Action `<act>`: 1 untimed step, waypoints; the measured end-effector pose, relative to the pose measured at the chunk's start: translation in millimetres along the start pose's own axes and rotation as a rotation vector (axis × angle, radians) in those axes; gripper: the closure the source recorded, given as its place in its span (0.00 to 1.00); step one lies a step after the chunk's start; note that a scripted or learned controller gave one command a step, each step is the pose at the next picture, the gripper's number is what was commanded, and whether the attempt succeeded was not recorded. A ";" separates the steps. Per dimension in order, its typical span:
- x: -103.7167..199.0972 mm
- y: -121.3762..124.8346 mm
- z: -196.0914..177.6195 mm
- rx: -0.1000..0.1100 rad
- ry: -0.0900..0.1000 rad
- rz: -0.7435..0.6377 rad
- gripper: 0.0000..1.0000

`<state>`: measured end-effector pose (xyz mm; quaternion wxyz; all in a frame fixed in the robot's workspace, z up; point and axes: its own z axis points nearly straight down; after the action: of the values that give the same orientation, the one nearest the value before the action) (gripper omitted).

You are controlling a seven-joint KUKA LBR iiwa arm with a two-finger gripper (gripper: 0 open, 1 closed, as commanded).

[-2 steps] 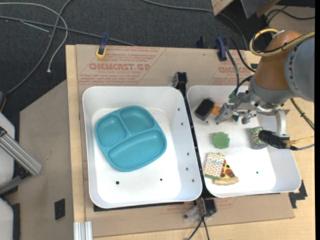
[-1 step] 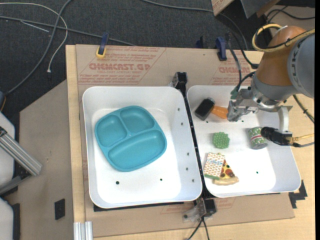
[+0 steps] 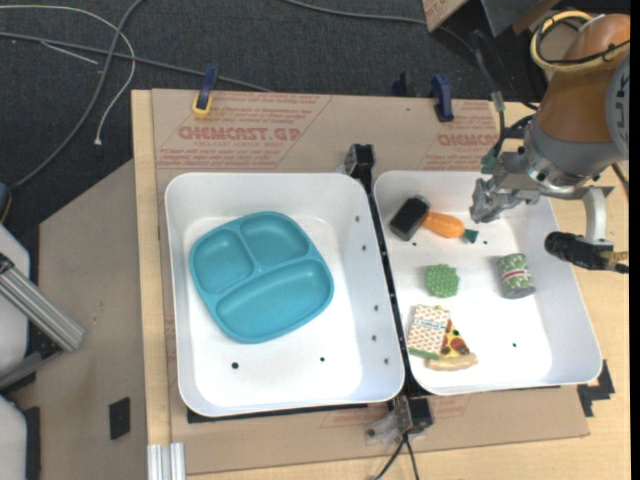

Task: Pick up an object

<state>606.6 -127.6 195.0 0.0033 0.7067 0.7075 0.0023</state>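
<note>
Gripper (image 3: 487, 206) sits over the far part of the right bin (image 3: 560, 358), pointing down, grey wrist and orange band up and to the right of it. Can't tell from this angle how it's set, and nothing is visibly caught in it. Closest item is the toy carrot (image 3: 443, 225), orange with a green tip, lying just left of and slightly nearer the camera than the gripper; tip looks almost under it, but contact isn't clear. A black block (image 3: 408, 217) lies against the carrot's other end, further left. The green striped can (image 3: 516, 275) sits nearer the camera and a little right of the gripper, apart from it. The green knobbly piece (image 3: 441, 280) is nearer the camera and left. The pizza slice (image 3: 446, 349) and the patterned card (image 3: 429, 329) lying on it are furthest toward the camera in that bin, well apart from the gripper. Far left, the left bin (image 3: 190, 368) carries a blue divided plate (image 3: 262, 274).
</note>
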 end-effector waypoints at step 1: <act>5.9 -5.5 -51.3 0.000 0.000 -0.001 1.00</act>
<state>600.6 -121.6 246.2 0.0030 0.7065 0.7077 0.0022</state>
